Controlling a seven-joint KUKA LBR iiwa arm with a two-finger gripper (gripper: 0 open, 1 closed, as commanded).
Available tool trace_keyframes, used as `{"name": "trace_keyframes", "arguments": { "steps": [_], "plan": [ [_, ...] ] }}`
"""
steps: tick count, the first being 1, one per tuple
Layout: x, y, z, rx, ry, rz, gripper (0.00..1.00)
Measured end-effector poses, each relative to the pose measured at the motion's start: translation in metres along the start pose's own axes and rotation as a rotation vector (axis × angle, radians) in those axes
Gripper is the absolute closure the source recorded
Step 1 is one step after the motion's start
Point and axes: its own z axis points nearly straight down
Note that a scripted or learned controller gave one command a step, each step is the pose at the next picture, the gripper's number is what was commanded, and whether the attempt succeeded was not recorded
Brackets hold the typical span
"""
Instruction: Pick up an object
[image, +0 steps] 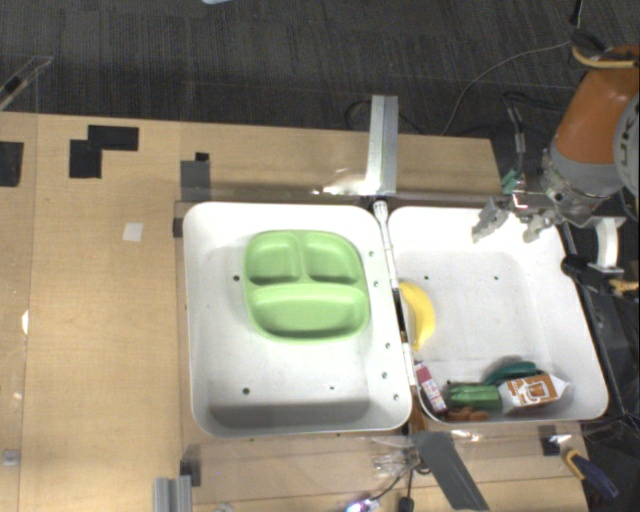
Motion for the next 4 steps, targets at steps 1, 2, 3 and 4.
{"name": "trace_keyframes", "arguments": {
  "steps": [1,2,3,4],
  "plan": [
    [0.001,0.002,-0.013,-0.006,-0.001,-0.006,1.00],
    [0.001,0.002,-0.013,-0.006,-0.001,-0.007,0.00],
    [0.039,-0.024,0.094,0.000,0.000,-0.072,0.00],
    [0.025,-0.009,0.083,-0.004,-0.001,-0.197,0.00]
  ]
}}
